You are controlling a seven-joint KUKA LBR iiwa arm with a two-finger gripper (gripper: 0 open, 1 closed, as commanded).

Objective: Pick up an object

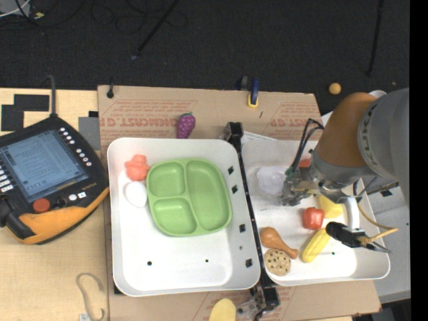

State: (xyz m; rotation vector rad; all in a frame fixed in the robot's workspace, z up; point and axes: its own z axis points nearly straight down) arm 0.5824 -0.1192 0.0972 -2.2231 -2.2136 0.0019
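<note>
The pincer (292, 194) is hanging low in the right bin (374, 266); I cannot tell its grip. A tomato (312, 218), corn (315, 245), drumstick (276, 239) and cookie (277, 262) are lying nearby. The arm (361, 142) is reaching in overhead.

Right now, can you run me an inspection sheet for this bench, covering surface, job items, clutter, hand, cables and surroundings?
Surface: two white bins, left bin and right bin, side by side on cardboard.
Job items: right bin holds a red pepper, corn cob, drumstick, cookie.
Clutter: left bin holds a green divided plate, white egg, orange toy.
Hand: low in the right bin; grip unclear.
Cables: black cable along the arm.
Surroundings: control tablet to the left.
</note>
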